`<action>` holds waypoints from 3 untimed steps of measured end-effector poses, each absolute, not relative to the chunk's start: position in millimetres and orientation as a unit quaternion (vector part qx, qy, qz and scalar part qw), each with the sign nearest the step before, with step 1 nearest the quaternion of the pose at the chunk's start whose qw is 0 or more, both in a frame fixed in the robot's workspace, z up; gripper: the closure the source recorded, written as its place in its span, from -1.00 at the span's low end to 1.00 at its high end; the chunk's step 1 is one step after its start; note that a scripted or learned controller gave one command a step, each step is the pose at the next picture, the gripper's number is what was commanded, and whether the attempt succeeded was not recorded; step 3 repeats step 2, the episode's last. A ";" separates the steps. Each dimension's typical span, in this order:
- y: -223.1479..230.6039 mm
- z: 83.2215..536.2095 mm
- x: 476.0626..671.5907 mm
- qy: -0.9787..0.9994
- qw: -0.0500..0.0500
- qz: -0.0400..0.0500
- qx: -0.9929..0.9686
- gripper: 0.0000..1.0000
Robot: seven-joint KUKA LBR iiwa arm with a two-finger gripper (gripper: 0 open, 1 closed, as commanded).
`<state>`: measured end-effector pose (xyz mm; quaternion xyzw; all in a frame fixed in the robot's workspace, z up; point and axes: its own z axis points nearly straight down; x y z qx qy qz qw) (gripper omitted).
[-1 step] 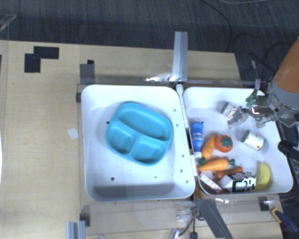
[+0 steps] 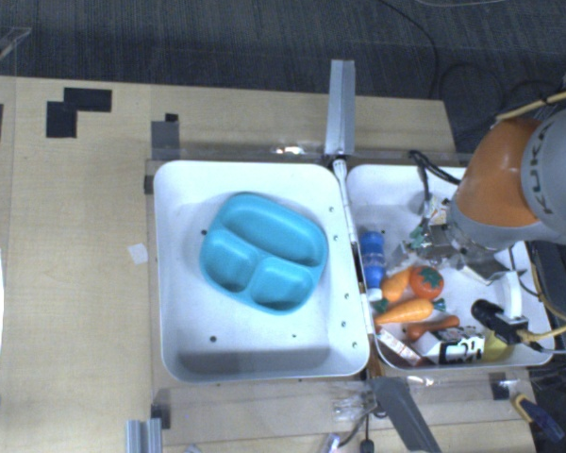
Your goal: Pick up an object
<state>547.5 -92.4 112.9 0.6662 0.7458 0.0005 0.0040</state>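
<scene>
Gripper [image 2: 432,242] low in the right bin [image 2: 387,192], just above the tomato [image 2: 426,282] and carrot [image 2: 410,311] near its front edge; can't tell its state.

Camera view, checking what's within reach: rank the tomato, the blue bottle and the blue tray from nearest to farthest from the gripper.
1. Tomato, right bin, just below the gripper.
2. Blue bottle, same bin, by the divider to the left.
3. Blue tray, in the left bin.

The light wooden bench [image 2: 66,281] carries two shallow white bins: the left bin [image 2: 179,347] directly adjoins the right bin [image 2: 391,189], separated by a shared divider.
</scene>
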 end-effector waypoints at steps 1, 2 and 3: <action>-90.5 124.1 549.7 0.746 0.005 0.003 0.665 1.00; -18.7 263.0 488.5 0.710 0.002 0.002 0.704 1.00; -18.7 263.0 488.5 0.710 0.002 0.002 0.704 1.00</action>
